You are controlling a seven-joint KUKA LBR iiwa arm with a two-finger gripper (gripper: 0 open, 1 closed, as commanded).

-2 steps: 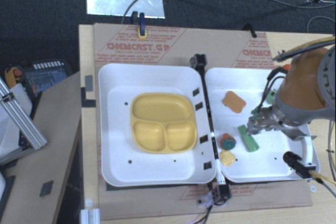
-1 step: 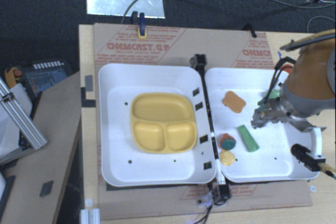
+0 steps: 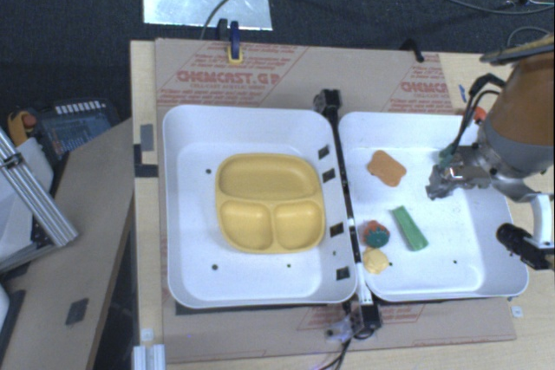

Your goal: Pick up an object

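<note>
- Gripper [image 3: 444,179] hanging over right shallow white bin [image 3: 486,273]; grip state impossible to tell.
- Below-left of it: orange rounded block [image 3: 387,168], green rectangular bar [image 3: 408,228], small red-and-teal piece [image 3: 376,233], small yellow piece [image 3: 375,261].
- In left shallow white bin [image 3: 186,186]: yellow three-compartment plastic tray [image 3: 267,202].

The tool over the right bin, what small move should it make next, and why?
Probably a short shift toward the green block and then down. The tool sits over bare bin floor in the right bin, with nothing seen between its tips. The green block lies just below-left in the view, with the orange piece a similar way off to its left.
</note>
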